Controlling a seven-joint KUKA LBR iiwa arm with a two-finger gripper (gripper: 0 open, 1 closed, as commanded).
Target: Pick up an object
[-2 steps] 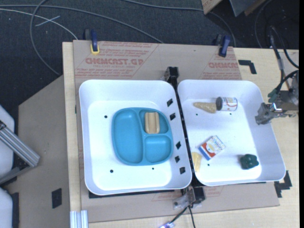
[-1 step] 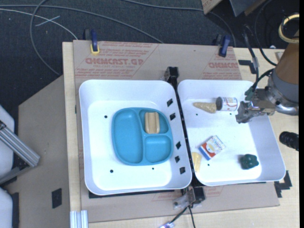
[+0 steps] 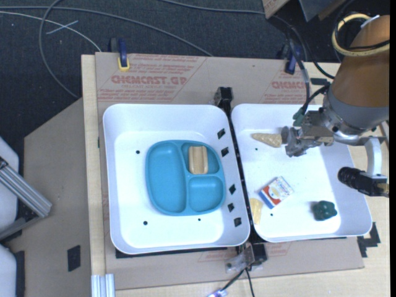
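Your hand [image 3: 296, 145] sits low over the upper part of the right bin [image 3: 349, 224], reaching in from the right side of the view under the grey arm with its orange band [image 3: 362, 57]. You cannot tell from this angle how the hand is set; the metal parts blur together, and nothing can be made out in its grip. Just left of it, a tan wedge-shaped piece [image 3: 267, 139] lies on the bin floor, close to the hand and possibly touching it.

Further down the same bin you have a small red, white and blue packet [image 3: 275, 192] near the middle, a pale yellow piece [image 3: 255, 211] against the left wall, and a dark green lump [image 3: 323, 210] toward the lower right corner. These three lie well apart from the hand.

In the left bin [image 3: 124, 166] a blue divided tray [image 3: 179, 181] lies flat, with a tan block [image 3: 198, 159] in its upper right compartment. Both bins rest side by side on the counter [image 3: 93, 135], on a brown printed board.
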